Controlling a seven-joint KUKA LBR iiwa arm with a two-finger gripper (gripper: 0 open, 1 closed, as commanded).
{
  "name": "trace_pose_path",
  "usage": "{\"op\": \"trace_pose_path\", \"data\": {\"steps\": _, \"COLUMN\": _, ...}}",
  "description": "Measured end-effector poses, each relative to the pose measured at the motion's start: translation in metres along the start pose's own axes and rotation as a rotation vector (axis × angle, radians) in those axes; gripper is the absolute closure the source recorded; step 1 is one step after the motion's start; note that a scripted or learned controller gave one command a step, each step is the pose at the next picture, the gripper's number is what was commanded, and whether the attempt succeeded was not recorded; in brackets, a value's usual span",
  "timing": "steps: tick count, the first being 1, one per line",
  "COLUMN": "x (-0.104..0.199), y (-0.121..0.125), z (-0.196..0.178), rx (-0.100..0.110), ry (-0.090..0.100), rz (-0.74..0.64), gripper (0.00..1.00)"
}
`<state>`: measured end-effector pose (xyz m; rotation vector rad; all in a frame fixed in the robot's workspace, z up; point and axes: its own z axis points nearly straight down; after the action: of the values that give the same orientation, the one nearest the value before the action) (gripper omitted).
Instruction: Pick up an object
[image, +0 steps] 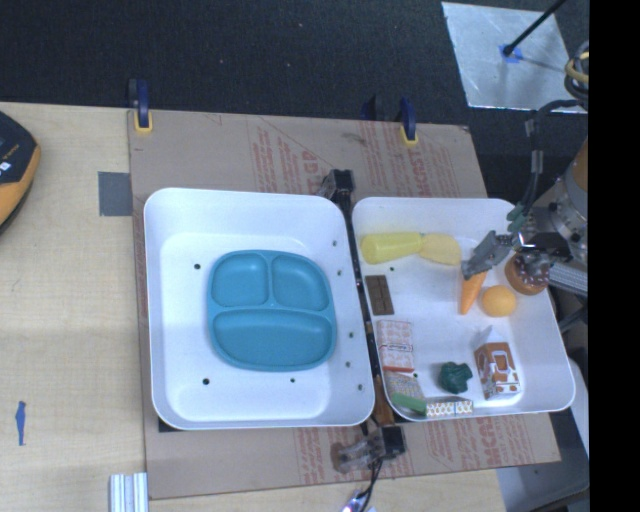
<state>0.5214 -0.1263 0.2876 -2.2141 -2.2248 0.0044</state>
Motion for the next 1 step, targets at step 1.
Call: {"op": "trace_pose_path", "data": {"steps": 1, "x": -0.0582, "y": 0.0368, "z": 0.1270, "rx": 0.011, "ry": 0.000, "rz": 0.003, "gripper": 0.00}}
